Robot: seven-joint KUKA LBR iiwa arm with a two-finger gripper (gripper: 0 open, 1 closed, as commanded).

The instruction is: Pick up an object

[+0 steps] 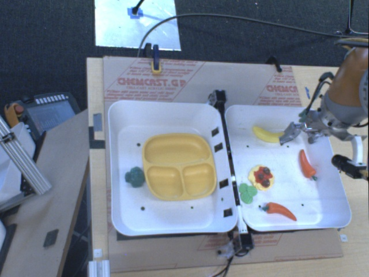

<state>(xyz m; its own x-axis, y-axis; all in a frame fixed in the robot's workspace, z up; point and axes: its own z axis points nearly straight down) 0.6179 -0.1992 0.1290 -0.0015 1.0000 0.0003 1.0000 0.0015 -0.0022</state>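
Where jaws meet we cannot tell their state; gripper [290, 135] hangs low over right bin [340, 212], tip touching banana [266, 134]. We note red pepper [306, 164] near, pizza slice [262, 176] below, yellow tray [177, 165] in left bin [124, 212].

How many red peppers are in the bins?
2, both in the right bin: one pepper near its right wall, another pepper near its front. None seems hidden.
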